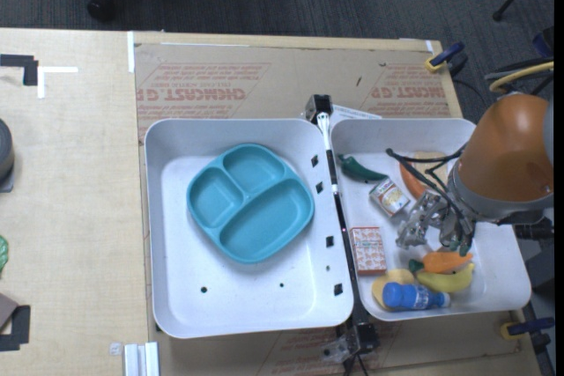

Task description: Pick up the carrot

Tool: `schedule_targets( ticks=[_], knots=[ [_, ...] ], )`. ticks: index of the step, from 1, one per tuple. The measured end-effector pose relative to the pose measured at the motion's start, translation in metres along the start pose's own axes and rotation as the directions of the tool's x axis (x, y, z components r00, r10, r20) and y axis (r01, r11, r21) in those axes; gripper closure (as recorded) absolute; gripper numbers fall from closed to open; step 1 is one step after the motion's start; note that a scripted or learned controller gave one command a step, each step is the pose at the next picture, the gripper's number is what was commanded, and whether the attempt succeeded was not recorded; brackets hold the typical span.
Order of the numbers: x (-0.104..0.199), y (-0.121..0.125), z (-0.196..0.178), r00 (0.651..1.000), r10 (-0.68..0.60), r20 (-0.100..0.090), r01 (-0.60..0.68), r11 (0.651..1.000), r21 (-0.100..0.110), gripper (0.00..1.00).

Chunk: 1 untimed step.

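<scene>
the gripper (434, 229) looks like bare grey metal, dull with a few bright glints. just below it the carrot (447, 261) and the banana (446, 279) look like smooth, slightly shiny plastic. to its left the small box (367, 249) is printed card. the two bins (167, 295) are smooth white plastic, and the far plate (251, 202) is matt blue plastic, on brown cardboard (229, 84).

- One fixed camera above the bench, looking down at a slant — both white bins (159, 189) in frame.
- The arm (511, 150) enters from the right.
</scene>
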State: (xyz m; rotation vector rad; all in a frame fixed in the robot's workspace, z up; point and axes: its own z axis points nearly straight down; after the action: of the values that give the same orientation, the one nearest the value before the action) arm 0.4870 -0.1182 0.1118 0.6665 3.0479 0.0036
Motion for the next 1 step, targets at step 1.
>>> schedule_targets(
  ticks=[1],
  knots=[
    [0.0000, 0.0000, 0.0000, 1.000, 0.000, 0.000, 0.000, 1.000, 0.000, 0.00]
  ],
)
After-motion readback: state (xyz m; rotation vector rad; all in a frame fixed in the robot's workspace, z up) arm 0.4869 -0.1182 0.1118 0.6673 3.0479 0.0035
